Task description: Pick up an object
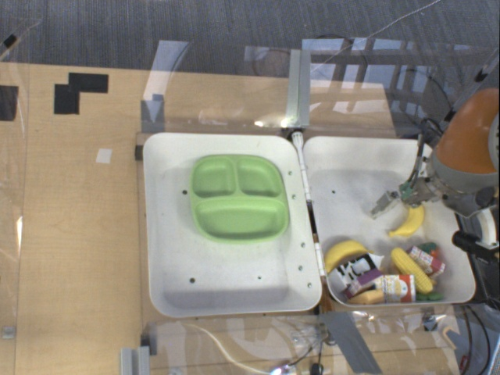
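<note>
Banana [408, 222] just below-right of the end effector [397, 200], touching.

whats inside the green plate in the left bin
The green plate sits in the left bin with three compartments showing bare green; nothing lies in them. What is under the plate is covered.

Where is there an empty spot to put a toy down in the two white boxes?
Left bin: bare white floor all around the green plate, widest along the front edge. Right bin: the back and left part is bare, from the divider to the pincer. It is crowded at the front right, where the banana and other toy food pile up.
</note>
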Robot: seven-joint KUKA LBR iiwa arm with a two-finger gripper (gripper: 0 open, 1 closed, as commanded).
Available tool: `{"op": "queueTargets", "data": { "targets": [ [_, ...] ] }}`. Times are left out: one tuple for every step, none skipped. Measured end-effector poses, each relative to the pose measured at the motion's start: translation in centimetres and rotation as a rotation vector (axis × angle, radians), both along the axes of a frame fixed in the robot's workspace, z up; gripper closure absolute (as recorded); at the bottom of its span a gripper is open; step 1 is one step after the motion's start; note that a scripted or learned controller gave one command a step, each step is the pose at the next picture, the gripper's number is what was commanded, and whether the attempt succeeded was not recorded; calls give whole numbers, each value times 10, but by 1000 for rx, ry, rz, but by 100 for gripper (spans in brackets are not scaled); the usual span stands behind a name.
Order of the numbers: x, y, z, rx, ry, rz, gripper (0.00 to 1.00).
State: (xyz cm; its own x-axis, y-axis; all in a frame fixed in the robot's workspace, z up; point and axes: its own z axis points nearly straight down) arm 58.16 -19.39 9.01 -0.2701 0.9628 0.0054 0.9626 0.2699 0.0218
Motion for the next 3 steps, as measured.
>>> {"op": "queueTargets", "data": {
  "targets": [
    [70, -10, -2, -15, 6, 185, 0],
    [-15, 24, 0, -19, 2, 282, 0],
    [31, 38, 0, -22, 2, 477, 0]
  ]
}}
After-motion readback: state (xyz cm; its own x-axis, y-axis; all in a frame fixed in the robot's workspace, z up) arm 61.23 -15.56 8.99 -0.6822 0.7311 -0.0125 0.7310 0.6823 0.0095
